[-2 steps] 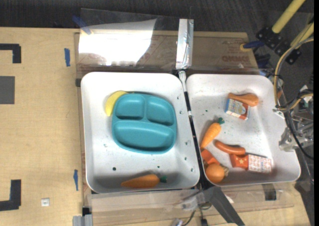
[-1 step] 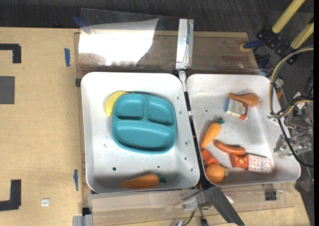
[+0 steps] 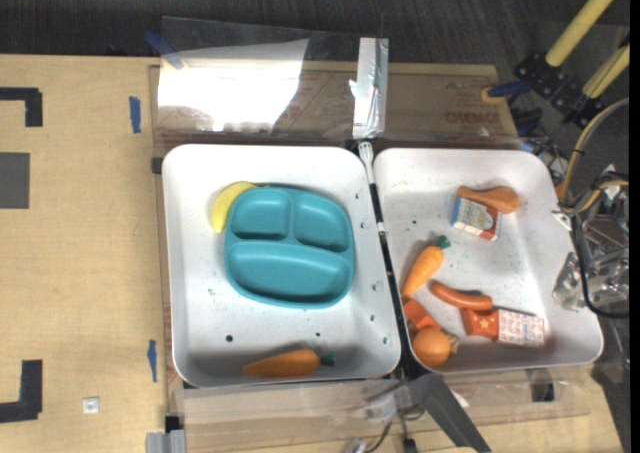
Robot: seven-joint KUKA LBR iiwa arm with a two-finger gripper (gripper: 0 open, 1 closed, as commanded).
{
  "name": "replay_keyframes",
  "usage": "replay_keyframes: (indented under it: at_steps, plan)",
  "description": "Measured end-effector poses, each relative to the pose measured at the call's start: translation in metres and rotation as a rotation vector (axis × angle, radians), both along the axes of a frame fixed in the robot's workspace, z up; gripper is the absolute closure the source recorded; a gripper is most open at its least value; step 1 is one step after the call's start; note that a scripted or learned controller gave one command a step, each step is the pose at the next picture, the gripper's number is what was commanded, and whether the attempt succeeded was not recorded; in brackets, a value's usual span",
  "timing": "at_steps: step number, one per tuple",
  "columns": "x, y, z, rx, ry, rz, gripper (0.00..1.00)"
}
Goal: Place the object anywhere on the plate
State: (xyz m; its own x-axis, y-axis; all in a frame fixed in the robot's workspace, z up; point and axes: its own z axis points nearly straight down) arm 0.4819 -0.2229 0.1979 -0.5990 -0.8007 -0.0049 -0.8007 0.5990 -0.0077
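Camera view looks down on two white bins side by side. The left bin [image 3: 190, 241] fills the middle of the frame and holds a teal divided plate [image 3: 290, 246] with three compartments, lying flat in the bin's upper half. A yellow object [image 3: 226, 203] pokes out from under the plate's upper left edge; most of it is hidden, so its shape cannot be made out. A carrot [image 3: 285, 364] lies along the bin's lower wall, well apart from the plate and partly in shadow.

The right bin [image 3: 530, 241] holds the loose toys. A small carton [image 3: 474, 217] sits near its upper middle, with an orange-brown piece [image 3: 495, 199] touching its top; what that piece is stays unclear. A second carrot [image 3: 423, 271] lies tilted near the divider between the bins. Below it a sausage [image 3: 461, 295] rests just above a red and white box [image 3: 505, 326]. An orange round fruit [image 3: 433, 346] sits at the bin's lower left corner, with a reddish scrap [image 3: 416, 313] beside it that is too small to identify.

At the far right edge, a tangle of grey metal and cables [image 3: 595, 261] is cut off by the frame. Whether this includes the gripper, and how it is set, I cannot tell. Nothing from the right bin lies on the plate.
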Motion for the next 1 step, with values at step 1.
replay_keyframes:
  at_steps: [1]
  plan:
    - [0.0001, -0.0003, 0.0132, 0.001, -0.001, -0.194, 1.00]
